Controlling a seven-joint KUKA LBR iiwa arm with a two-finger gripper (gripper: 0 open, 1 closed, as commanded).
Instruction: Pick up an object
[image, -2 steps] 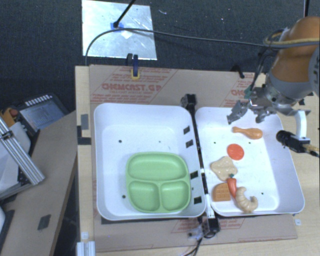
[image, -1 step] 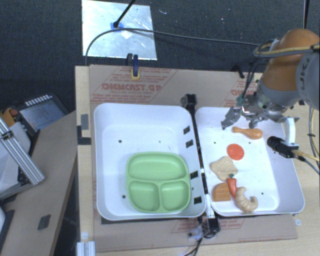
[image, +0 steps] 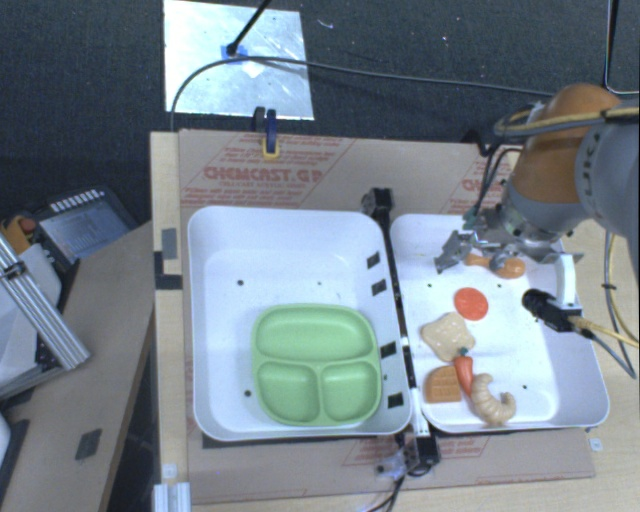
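The right bin (image: 575, 385) holds several toy foods. A red disc (image: 471, 303) lies in its middle, with a cream bread-like piece (image: 446, 335) just below it. Nearer the front are an orange square piece (image: 441, 384), a small carrot (image: 464, 370) and a pale curled shrimp-like piece (image: 493, 402). An orange oval piece (image: 506, 266) lies at the back of the bin. My gripper (image: 474, 250) hangs low over the bin's back part, right beside and partly over that orange oval piece. The arm's grey and orange wrist hides what is behind it.
The left bin (image: 230, 250) holds a green divided plate (image: 315, 362). A black divider clip strip (image: 392, 300) runs between the bins. A black part with a cable (image: 548, 307) hangs over the right bin's right side. Grey equipment stands off the bench at left.
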